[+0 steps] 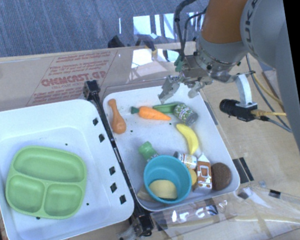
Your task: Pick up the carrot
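So the carrot [153, 113] is lying on its side in the top part of the right bin [215, 128], orange body pointing down-right and the green leafy end toward the left. Right beside it, touching or nearly so, there's a green pepper-looking thing [168, 108], and just past that a small grey-green can [185, 114].

The claw [181, 87] hangs over the upper rim of that same bin, up and to the right of the carrot. Its fingers look spread apart, one [166, 89] pointing down-left and the other on the right, with nothing between them. It's near the carrot but clearly apart from it.

Other stuff in the right bin: an orange drumstick-shaped toy [116, 117] along the left wall, a banana [188, 138] around the middle right, a green bottle-ish thing [146, 151] just above a blue bowl [165, 178] that has something yellow [162, 188] inside. A little carton [203, 175] and a brown round thing [221, 174] sit in the lower right corner.

The left bin [3, 127] has a green divided plate [46, 181] in it. Both bins sit on the worktop [46, 77], which has cardboard under them.
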`<state>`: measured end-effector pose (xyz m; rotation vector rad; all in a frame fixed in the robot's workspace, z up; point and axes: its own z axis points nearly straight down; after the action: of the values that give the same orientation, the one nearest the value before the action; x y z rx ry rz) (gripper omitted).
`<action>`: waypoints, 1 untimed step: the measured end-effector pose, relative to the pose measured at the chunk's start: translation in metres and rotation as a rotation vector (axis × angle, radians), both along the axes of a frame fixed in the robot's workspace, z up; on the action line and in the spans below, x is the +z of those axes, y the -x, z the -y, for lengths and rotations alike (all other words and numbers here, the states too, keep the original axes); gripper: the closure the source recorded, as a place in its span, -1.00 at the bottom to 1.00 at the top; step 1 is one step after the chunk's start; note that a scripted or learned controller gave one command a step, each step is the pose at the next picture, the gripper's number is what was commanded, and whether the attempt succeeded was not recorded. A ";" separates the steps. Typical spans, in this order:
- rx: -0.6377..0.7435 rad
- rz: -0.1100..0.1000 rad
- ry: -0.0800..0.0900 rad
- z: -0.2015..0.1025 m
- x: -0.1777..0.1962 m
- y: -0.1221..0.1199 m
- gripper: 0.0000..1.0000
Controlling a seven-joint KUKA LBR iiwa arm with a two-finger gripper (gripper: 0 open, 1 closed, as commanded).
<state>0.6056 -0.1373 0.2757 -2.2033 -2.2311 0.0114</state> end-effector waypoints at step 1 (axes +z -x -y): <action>0.080 -0.013 -0.003 0.038 -0.127 -0.047 -1.00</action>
<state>0.6525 -0.1756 0.1488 -2.1053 -2.3087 0.0236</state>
